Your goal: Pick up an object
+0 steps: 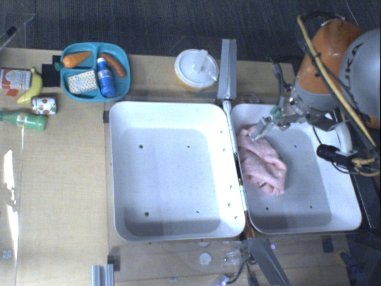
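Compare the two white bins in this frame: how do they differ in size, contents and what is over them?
The left bin is the wider of the two; the right bin is narrower. The right bin holds a crumpled pink cloth against its left side, while the left bin shows bare floor with small dark dots. The claw hangs over the right bin's upper part, by the cloth's top end; nothing hangs over the left bin. Both are shallow, white, round-cornered and side by side.
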You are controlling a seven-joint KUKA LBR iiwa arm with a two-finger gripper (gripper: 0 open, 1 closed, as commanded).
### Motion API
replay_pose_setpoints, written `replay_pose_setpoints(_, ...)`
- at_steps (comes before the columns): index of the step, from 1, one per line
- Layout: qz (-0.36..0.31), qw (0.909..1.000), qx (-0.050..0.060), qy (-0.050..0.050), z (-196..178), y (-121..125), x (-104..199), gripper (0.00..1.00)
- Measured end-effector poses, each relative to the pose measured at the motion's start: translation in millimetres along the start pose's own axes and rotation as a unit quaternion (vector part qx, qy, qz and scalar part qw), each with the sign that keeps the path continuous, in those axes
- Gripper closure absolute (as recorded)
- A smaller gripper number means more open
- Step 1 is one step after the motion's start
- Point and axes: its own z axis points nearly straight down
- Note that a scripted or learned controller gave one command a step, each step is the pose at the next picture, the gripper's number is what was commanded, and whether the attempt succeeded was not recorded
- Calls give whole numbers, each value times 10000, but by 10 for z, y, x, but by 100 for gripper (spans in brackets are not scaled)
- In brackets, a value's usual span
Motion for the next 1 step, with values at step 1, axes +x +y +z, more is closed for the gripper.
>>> replay_pose_setpoints(1,-530,9986,18,8,741,-41,-223,0)
